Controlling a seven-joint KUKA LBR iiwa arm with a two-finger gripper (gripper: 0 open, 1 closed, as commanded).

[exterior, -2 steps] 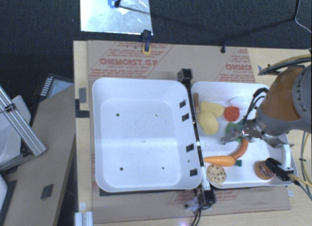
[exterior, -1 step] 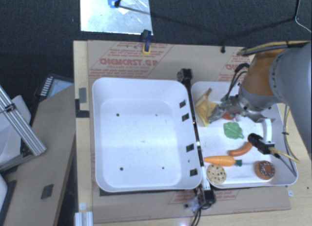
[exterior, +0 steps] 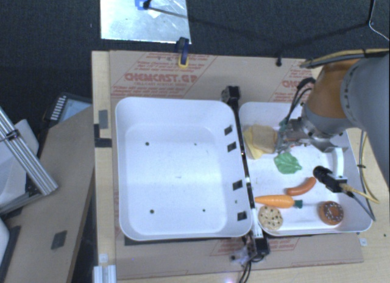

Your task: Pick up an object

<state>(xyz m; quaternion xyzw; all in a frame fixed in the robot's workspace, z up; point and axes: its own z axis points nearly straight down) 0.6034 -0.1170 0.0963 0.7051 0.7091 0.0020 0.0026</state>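
Starting at the near rim of the bin on the view's right (exterior: 262, 175), what lies there?

A round speckled cookie (exterior: 270, 217) in the corner by the divider (exterior: 242, 166), and a brown ringed doughnut (exterior: 331, 213) toward the other corner. Both look like hard moulded toys, flat and smooth.

And behind them?

An orange carrot (exterior: 275, 201) with a green stub, long axis across the bin, then a small orange-red sausage (exterior: 301, 185) tilted away toward the side where the arm (exterior: 359, 93) comes in. Both are slim and rounded, so I judge they would roll under a poor pinch.

Which do the jaws favour?

Neither, I think. The jaws hang further back, between a crinkled green leaf (exterior: 287, 163) and a pale yellow slab (exterior: 259, 139) — cheese or bread, I cannot say. The leaf lies just on the near side of them, the slab just beside them toward the divider.

Open or closed?

I cannot tell — the grey wrist (exterior: 317, 126) covers them from above.

So the move?

A short drop onto the leaf seems likeliest, but it is thin and lies flat, leaving little to catch. The slab looks thicker.

And farther off?

The other white bin (exterior: 177, 166), glossy, on the brown printed bench (exterior: 158, 75), well apart from the arm.
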